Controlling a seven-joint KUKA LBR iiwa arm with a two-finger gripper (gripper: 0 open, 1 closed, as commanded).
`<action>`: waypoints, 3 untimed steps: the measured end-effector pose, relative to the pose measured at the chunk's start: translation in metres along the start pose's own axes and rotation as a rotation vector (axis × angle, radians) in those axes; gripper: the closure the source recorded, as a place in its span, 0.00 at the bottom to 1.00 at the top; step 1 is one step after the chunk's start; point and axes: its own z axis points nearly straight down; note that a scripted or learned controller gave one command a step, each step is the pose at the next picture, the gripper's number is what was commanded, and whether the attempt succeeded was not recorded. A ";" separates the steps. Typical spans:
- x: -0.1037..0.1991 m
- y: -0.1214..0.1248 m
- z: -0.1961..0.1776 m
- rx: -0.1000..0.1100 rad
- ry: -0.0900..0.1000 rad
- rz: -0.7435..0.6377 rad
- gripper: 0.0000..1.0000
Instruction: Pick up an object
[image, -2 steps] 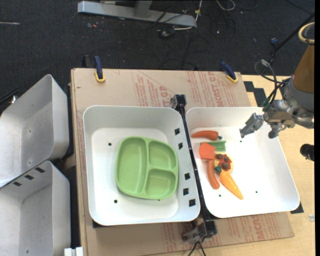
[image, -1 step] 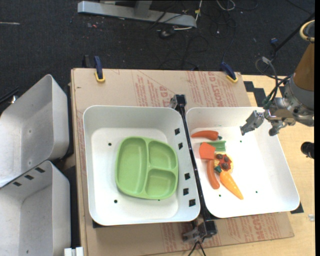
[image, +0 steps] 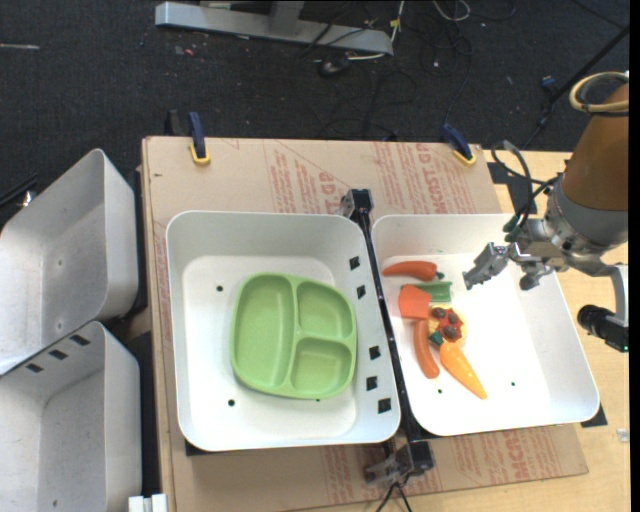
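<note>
Toy food pieces sit clustered in the right bin, toward its left-centre, all smooth moulded plastic. Red chili-shaped piece lies at the top of the cluster, long and tapered. Below it an orange-red wedge with green edge, then a small bumpy multicolour piece in yellow, red and dark tones. Thin orange-red stick shape runs down the left side; orange carrot-like cone lies tilted at the bottom, tip pointing lower right. Pieces touch or overlap each other.

Left bin, shallow glossy white with rounded corners, holds a light green divided plate, rounded-rectangle shape, three compartments, matte plastic look. Plate compartments hold nothing visible.

Both bins rest side by side on a brown cardboard sheet with red print, clamped at the top edge.

Gripper, grey metal, hangs over the upper part of the right bin, just right of the chili piece, apart from the cluster. Finger state: cannot tell, too small and blurred. Nothing seen between them.

Two more white bins stand tilted at far left, off the bench.
</note>
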 end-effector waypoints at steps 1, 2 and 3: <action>0.010 -0.005 0.056 0.002 0.001 0.000 0.00; 0.009 -0.007 0.119 0.001 0.000 0.001 0.00; 0.009 -0.006 0.106 -0.004 -0.001 0.002 1.00</action>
